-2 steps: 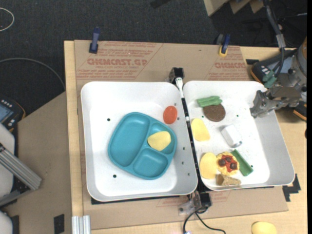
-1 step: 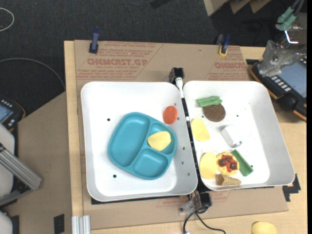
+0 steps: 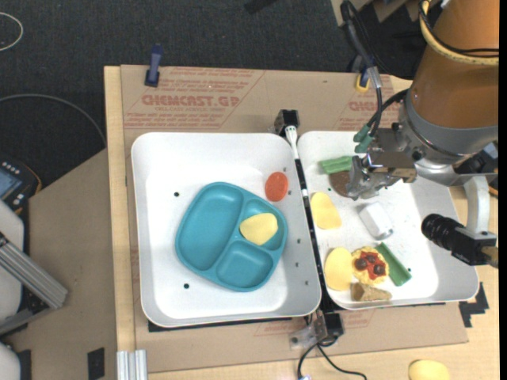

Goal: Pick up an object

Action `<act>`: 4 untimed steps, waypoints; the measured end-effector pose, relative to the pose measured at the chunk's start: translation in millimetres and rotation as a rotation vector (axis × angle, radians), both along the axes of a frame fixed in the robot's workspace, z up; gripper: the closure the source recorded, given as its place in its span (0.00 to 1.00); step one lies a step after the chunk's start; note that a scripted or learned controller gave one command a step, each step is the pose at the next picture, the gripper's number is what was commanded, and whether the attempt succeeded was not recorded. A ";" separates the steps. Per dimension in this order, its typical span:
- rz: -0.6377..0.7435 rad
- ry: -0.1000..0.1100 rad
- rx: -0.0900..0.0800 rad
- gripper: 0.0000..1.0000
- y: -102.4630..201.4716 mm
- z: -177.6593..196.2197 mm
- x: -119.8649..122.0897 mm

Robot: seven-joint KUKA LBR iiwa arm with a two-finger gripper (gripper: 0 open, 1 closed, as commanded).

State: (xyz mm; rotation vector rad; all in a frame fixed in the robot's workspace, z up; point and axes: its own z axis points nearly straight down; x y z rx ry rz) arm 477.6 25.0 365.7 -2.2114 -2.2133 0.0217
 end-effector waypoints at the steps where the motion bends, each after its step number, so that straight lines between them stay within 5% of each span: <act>1: 0.006 -0.022 0.002 1.00 60.6 16.5 1.8; 2: 0.009 -0.026 0.005 1.00 147.4 70.3 1.6; 3: 0.002 -0.023 0.002 1.00 176.6 70.1 35.6; 4: -0.004 -0.013 -0.001 1.00 138.8 48.4 3.1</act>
